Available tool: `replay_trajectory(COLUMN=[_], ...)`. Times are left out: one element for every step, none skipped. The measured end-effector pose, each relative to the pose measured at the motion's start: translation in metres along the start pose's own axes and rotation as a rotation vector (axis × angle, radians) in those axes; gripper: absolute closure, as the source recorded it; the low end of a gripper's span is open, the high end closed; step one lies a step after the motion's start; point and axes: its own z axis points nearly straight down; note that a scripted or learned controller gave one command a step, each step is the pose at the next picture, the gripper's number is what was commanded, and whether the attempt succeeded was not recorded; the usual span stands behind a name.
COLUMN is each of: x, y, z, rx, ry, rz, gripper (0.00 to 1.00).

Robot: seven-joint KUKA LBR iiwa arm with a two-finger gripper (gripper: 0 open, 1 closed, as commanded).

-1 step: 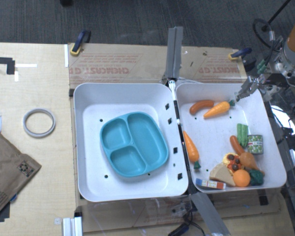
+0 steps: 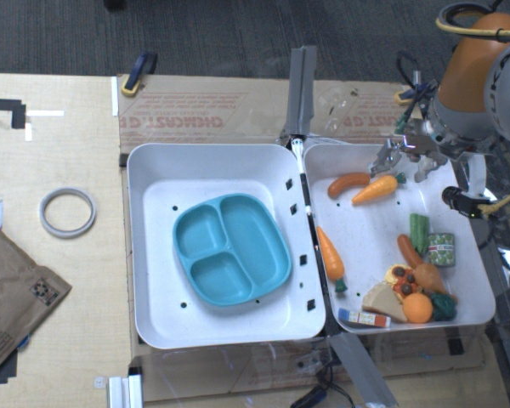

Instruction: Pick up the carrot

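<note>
The divider between the two white bins is the landmark. Left of it, a blue sectioned tray lies in the left bin, out of the job.

Just right of the divider, one carrot lies along the wall of the right bin, tip toward the far end. Farther right, near the far wall, a second carrot lies tilted, its thick end up by the tool, with a sausage just beside its thin end.

The step looks like closing on this upper carrot. To do it well, I judge the fingers should straddle the thick end across its width and keep clear of the sausage and the bin wall.

The tool hovers right at that thick end; its fingers seem slightly apart, and nothing is seen clamped between them.
</note>
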Motion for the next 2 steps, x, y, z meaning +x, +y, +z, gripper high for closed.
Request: replay_trajectory(x=[0.0037,-0.0016], y=[0.0081,0.007], z=[0.0666,0.0673], rx=[0.0,0.005], ry=[0.0,0.0], rz=[-0.036,-0.244], gripper=[0.0,0.0])
